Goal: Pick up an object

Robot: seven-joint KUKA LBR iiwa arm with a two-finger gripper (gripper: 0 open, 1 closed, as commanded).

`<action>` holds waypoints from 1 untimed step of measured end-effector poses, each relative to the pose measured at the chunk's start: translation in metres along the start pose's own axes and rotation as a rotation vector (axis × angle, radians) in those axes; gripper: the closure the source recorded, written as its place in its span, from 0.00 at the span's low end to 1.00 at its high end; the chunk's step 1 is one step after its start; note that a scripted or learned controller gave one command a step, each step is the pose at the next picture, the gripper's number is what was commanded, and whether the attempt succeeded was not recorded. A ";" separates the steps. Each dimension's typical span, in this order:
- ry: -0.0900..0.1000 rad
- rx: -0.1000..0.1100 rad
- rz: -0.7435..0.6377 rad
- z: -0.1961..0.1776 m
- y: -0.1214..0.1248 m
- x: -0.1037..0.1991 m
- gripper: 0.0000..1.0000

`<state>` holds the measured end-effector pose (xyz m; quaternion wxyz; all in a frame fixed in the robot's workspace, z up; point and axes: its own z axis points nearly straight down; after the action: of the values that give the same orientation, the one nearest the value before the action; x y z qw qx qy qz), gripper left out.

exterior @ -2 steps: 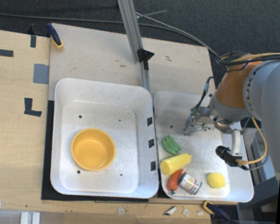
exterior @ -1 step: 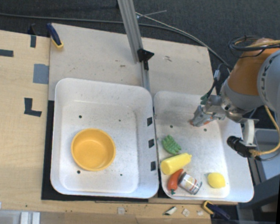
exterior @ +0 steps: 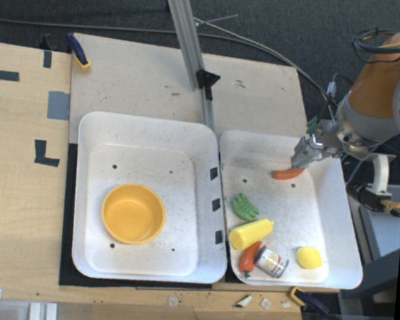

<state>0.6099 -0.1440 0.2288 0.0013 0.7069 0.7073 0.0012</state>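
My gripper [exterior: 300,163] hangs low over the far part of the right bin [exterior: 337,206], right above an orange carrot-like piece [exterior: 287,174] whose right end lies under the fingertips. Whether that piece sits between the fingers is hidden. Nearer the front of the same bin lie a green leafy toy [exterior: 245,207], a yellow corn-like block [exterior: 251,233], a red pepper-shaped toy [exterior: 249,257], a small can [exterior: 271,262] and a yellow lemon [exterior: 308,257]. A yellow bowl [exterior: 133,213] rests in the left bin [exterior: 96,138].
A slanted metal pole [exterior: 190,48] rises behind the bins, with a black clip at its foot. A blue and yellow clamp [exterior: 78,50] lies at the far left corner of the bench. Cables trail across the dark floor beyond.
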 end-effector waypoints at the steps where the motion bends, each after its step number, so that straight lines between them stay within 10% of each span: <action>1: 0.000 0.000 -0.001 -0.034 0.001 0.000 1.00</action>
<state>0.6107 -0.1436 0.2624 0.0011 0.7064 0.7078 0.0011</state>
